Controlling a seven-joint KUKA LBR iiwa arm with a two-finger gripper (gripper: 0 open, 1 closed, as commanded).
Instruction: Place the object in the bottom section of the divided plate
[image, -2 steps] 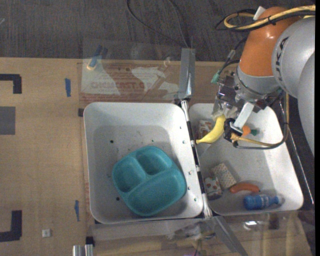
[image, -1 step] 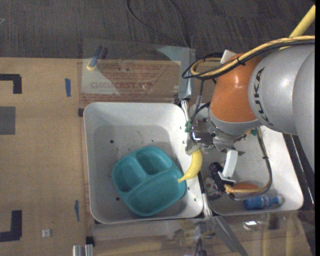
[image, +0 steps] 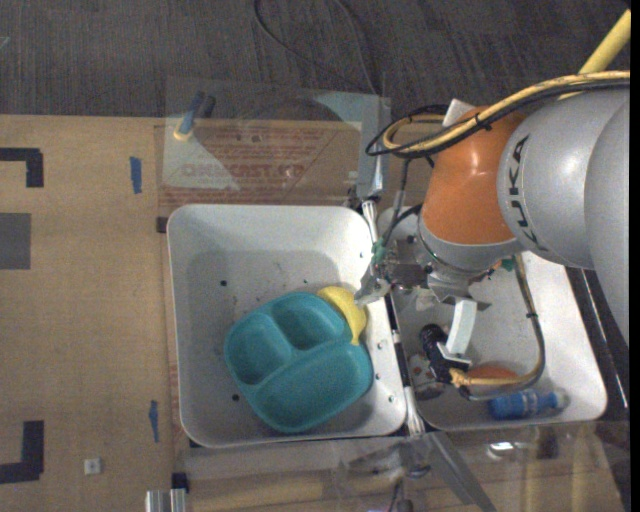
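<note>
A teal divided plate (image: 300, 385) lies in the left bin (image: 200, 260), toward its front right. It has two small sections at the back and one large section at the front. A small yellow object (image: 345, 308) rests at the plate's back right rim, close to the bin's right wall. My gripper (image: 372, 288) hangs just right of and above the yellow object, over the wall between the two bins. The wrist hides most of the gripper.
The right bin (image: 570, 330) holds a blue bottle-like thing (image: 525, 404) and an orange object (image: 495, 376) near its front. The arm (image: 560, 160) covers that bin's back half. A clear sheet on cardboard (image: 260, 150) lies behind the left bin.
</note>
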